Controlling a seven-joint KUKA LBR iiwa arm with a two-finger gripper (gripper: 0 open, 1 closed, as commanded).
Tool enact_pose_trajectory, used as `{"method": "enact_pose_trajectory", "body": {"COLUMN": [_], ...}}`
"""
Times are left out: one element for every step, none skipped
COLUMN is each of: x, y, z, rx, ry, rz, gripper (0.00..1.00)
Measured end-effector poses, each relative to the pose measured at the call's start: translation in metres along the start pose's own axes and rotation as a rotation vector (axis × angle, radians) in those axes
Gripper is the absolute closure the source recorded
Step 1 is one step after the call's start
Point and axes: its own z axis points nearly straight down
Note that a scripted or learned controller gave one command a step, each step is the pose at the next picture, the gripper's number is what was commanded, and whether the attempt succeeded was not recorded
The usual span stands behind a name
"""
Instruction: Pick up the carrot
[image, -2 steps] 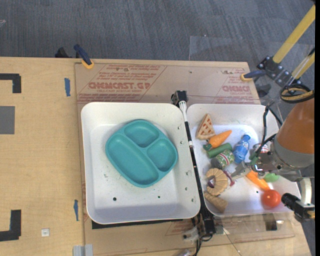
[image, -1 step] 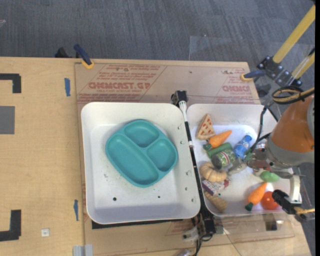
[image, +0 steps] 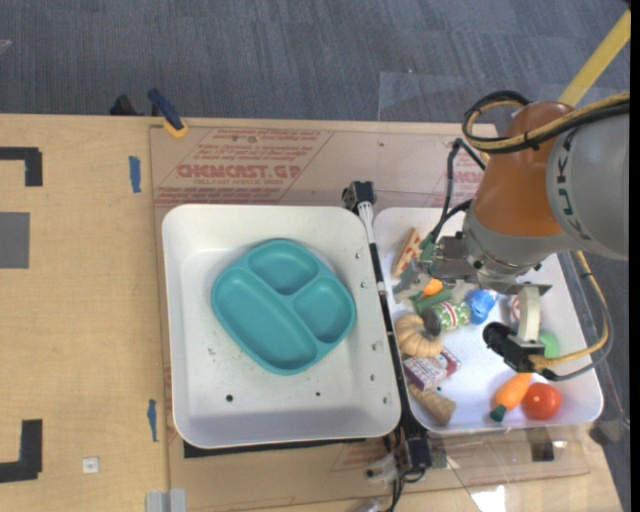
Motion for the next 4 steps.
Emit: {"method": "enact_pose_trajectory", "body": {"x": [-0.053,-0.078,-0.155,-0.130], "y": [0.034,0.042,0.044,0.019], "z": [0.004,0.071,-0.105,-0.017], "rx": [0.004,-0.003,-0.003,0.018], "ry": [-0.010,-0.008,-0.013,-0.008], "rz": [0.220,0.469,0.334,0.454], "gripper": [0.00,0.00,0.00,0.00]}}
